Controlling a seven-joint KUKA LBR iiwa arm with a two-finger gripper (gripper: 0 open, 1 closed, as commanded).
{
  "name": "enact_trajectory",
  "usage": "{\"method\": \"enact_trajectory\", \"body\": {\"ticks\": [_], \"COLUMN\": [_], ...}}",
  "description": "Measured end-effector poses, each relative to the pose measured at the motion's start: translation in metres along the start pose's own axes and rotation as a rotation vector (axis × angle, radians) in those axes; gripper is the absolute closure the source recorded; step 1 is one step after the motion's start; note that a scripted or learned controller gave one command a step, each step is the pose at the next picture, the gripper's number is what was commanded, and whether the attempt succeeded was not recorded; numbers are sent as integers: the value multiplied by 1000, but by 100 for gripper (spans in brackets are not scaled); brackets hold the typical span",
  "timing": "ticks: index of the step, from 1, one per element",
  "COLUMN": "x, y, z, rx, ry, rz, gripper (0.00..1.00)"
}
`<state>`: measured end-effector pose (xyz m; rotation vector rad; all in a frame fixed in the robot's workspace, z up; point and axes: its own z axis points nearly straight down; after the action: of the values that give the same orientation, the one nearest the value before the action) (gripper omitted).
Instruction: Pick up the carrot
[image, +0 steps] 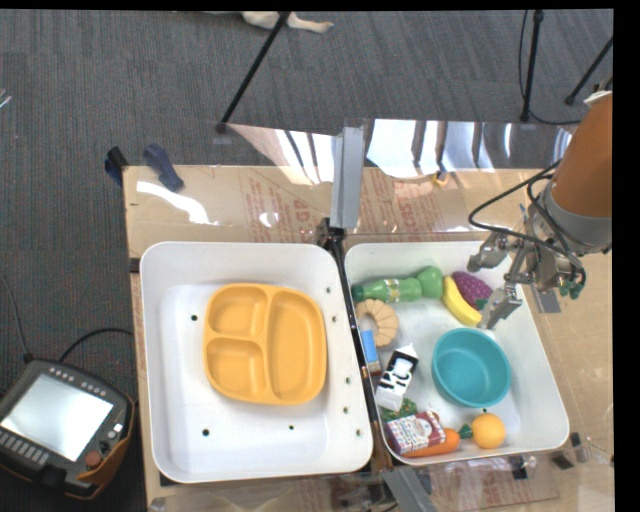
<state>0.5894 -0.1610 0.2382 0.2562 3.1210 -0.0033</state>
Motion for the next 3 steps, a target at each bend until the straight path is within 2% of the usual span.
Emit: {"method": "enact_trajectory", "body": {"ticks": [1,2,3], "x": [28,21,-42], "y": [63,78,20], "z": [88,150,8], "rx": [-2,-1,-1], "ry": [16,10,-4], "rz": [171,363,110], "gripper": [0,0,0]}}
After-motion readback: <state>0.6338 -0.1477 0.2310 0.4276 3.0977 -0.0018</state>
